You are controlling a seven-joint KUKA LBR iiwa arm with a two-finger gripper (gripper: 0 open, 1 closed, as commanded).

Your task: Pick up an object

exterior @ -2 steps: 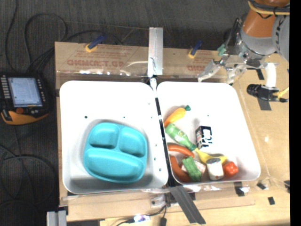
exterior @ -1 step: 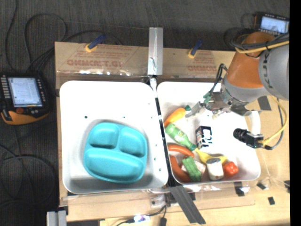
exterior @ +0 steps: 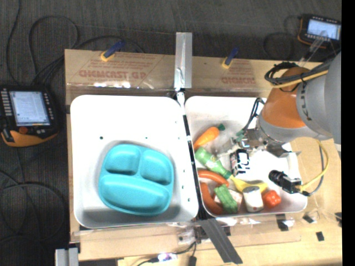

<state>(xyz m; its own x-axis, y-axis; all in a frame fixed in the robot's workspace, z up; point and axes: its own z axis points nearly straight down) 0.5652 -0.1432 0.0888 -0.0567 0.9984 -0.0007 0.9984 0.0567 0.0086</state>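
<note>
- Nearest us, along the front edge of the right bin (exterior: 302,204), we count a small heap of toy foods: a red tomato (exterior: 271,198), a white cup (exterior: 252,198), a yellow banana (exterior: 247,184), a green piece (exterior: 226,196) and a red-orange curved piece (exterior: 208,188) by the front-left corner.
- In the left bin (exterior: 89,115) one blue tray (exterior: 136,177) with three compartments lies toward the front edge, nothing in it.
- Midway up the right bin, by its left wall, we see a second green piece (exterior: 206,158) and one carrot (exterior: 206,137), its long axis running slantwise from the left wall toward the back-right.
- The gripper (exterior: 240,160) hangs over the middle of the right bin, at the end of one arm (exterior: 288,112) reaching in over the right edge.
- We cannot tell how far its fingers are spread, and we see nothing held between them.
- The relation that matters, in our judgement: the heap lies just to the front of the gripper, the banana nearest, almost under it; the carrot and green piece lie just to its left.
- We judge the pick not yet made; a short drop toward the front edge would meet the banana, though crowded neighbours could spoil the grip.
- Farthest, beyond the back edges, we count two clamps: one (exterior: 112,50) behind the left bin, one (exterior: 230,58) behind the right.
</note>
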